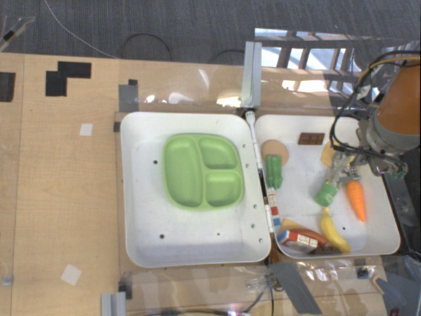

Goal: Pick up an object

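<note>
Camera view: two-finger metal gripper [341, 174] seen low in right white bin [388, 245]; finger state not discernible. Green plastic cylinder [326, 193] just below fingertips, orange toy carrot [356, 199] beside.

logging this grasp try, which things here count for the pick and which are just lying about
For the pick:
claw
green cylinder right under it
carrot, banana, green block and hot dog, all in the right bin

Lying about:
green divided plate
left bin

green divided plate [201, 171] in left bin [141, 242]
</note>
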### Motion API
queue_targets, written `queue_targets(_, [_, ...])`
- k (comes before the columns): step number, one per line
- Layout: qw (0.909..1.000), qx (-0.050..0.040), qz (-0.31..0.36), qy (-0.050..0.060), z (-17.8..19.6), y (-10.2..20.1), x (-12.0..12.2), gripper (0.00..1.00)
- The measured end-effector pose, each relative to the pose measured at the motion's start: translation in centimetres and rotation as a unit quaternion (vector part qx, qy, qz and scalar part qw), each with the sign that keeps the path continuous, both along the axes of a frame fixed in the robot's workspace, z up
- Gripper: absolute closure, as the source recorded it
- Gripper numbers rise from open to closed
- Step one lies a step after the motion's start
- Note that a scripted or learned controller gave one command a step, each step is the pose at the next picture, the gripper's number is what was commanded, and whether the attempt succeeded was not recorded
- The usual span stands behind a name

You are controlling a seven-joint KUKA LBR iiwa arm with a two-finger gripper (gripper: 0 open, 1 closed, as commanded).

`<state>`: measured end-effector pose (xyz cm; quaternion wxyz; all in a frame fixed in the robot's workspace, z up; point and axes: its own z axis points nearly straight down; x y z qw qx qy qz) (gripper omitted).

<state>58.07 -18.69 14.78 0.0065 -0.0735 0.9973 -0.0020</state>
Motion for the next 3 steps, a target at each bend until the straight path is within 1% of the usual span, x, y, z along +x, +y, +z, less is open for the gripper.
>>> queue_targets(1, [0.9917,0.0026,-0.129,-0.002,10.5,4.7,0.4,1.0])
queue_targets(2, [0.9916,0.0026,-0.129,0.0,10.3,4.7,0.3,0.0])
queue_targets(3, [1.0,0.0024,0.002,0.006,-4.6,1.8,-0.9,0.0])
